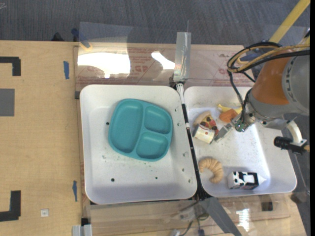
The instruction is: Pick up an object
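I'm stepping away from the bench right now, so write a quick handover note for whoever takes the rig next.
Claw: low in the right bin, beside the cake slice; whether it is open or shut cannot be told.
Right bin also holds an orange piece, a croissant and a black-and-white cow toy.
Left bin holds a teal divided plate.
Done: nothing seen lifted.
Left: grasp and raise one object.

Robotics lab: plywood bench w/ blue tape marks, two white bins side by side, clear plastic guard, grey carpet, cabled arm.
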Robot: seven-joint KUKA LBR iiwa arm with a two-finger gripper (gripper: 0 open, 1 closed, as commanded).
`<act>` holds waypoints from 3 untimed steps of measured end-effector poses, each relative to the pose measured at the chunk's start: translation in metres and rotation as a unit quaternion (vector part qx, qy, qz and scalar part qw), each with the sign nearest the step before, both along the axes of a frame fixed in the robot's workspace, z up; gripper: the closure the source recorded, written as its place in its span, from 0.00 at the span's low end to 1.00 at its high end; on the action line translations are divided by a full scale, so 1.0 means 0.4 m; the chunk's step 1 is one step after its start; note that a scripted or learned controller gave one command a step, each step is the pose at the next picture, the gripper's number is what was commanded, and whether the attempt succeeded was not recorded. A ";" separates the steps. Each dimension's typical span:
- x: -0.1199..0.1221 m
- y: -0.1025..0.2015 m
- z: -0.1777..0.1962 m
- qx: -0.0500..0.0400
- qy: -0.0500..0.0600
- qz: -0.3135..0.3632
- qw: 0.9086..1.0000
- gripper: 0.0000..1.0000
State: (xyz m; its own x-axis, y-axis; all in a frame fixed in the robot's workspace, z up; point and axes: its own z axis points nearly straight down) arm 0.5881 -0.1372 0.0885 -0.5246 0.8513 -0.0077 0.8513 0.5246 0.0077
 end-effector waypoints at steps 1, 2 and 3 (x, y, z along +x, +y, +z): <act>0.008 0.000 0.034 -0.003 -0.005 0.002 1.000 1.00; 0.015 0.129 0.249 0.003 0.001 -0.181 0.983 1.00; -0.099 0.007 0.002 0.002 0.001 -0.204 0.979 1.00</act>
